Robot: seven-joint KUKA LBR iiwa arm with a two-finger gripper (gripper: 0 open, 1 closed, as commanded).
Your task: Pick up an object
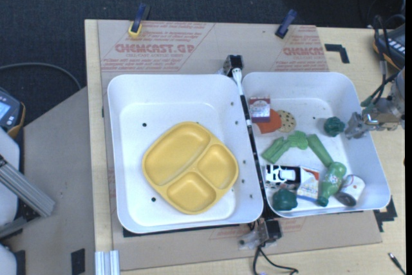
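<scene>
1. The tool (358, 125) is hanging at the right bin's (302, 79) right wall; whether it is spread or pinched, I cannot tell.
2. A small green ball (333, 126) is sitting just left of it, inside the bin.
3. The arm is running off the right edge, and the tool's tips are probably blurred against the wall.

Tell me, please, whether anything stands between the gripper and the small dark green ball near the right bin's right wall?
Nothing visible does. The gripper sits at the right wall of the right white bin, and the small dark green ball lies just to its left, with bare bin floor between them. The other green pieces lie further left.
</scene>
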